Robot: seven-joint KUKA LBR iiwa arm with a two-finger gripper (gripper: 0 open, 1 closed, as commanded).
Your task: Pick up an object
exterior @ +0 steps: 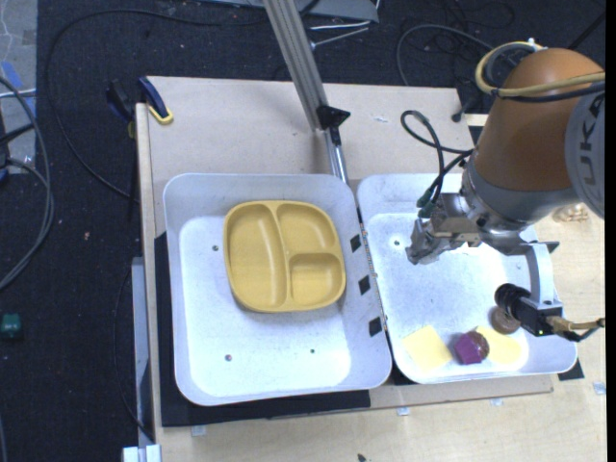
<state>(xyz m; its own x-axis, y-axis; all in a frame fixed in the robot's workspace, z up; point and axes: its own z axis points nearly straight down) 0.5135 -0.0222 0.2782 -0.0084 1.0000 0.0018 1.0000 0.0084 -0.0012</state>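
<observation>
My hand (424,248) hangs over the upper-left part of the right bin (385,210), and from this slant I cannot tell whether it is released or clenched; nothing shows caught in it. Bare white bin floor lies under it. The orange-banded arm (539,114) bulks in from the right, covering the bin's far corner.

Working outward: the pickable things sit along the near edge of that same bin, well apart from my hand. There's a small purple object (470,347), rounded and lumpy, with a pale yellow flat piece (426,346) just beside it on the left and another pale yellow piece (508,350) just beside it on the right, close enough that I can't say whether they touch. A small brown item (504,320) sits behind them, next to a black fitting (529,311) on the bin's right.

The purple one is my pick. I'd judge it light and probably a bit soft or rubbery, small enough to fit between the jaws, so straddle its middle from above. The flat yellow pieces look thin and hard to get under.

Off in the left bin (192,258), a yellow divided plate (285,256) lies flat: wide, stiff, likely slick, a rim-only grab.

Both bins rest on the counter (231,123).
</observation>
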